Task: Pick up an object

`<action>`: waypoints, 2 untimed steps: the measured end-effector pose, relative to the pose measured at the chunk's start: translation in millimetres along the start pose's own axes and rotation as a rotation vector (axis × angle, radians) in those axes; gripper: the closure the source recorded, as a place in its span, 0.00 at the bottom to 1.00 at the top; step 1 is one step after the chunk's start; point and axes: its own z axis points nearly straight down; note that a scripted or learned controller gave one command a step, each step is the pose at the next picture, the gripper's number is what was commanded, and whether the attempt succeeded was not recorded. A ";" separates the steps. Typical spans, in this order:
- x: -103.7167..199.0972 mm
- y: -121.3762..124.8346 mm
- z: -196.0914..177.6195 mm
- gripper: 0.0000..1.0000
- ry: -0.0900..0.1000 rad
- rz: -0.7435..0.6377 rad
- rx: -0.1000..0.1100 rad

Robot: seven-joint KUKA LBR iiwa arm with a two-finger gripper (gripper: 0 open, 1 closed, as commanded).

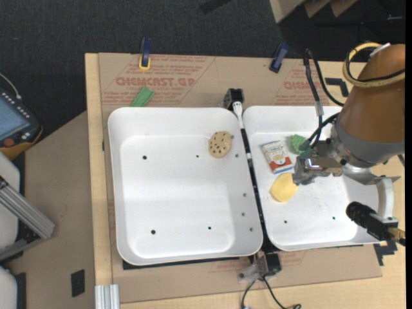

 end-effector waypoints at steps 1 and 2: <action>59.8 0.9 -54.8 1.00 0.000 -0.009 -0.012; 22.8 0.7 -82.6 1.00 -0.002 0.000 -0.012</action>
